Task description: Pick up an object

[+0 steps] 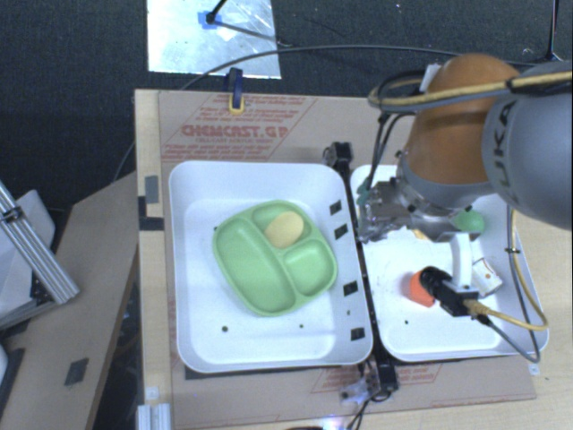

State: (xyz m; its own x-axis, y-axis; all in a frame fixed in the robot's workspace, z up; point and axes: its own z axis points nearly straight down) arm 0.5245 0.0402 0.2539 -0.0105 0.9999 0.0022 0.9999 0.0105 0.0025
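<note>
1. Left bin (pixel 192 240): a green divided plate (pixel 269 262) lies near its centre, tilted toward the near edge.
2. A pale yellow, rounded lump (pixel 286 229) sits in the plate's far compartment.
3. Right bin (pixel 403 334): a small orange object (pixel 419 288) lies near the centre, touching black hardware.
4. The gripper (pixel 385 211) hangs over that bin's far-left corner; I cannot tell its state.
5. A green piece (pixel 469 221) shows under the arm.

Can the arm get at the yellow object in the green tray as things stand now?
Probably yes. The yellow object lies uncovered in a compartment of the green tray in the left bin. The arm is over the right bin, with nothing between.
</note>
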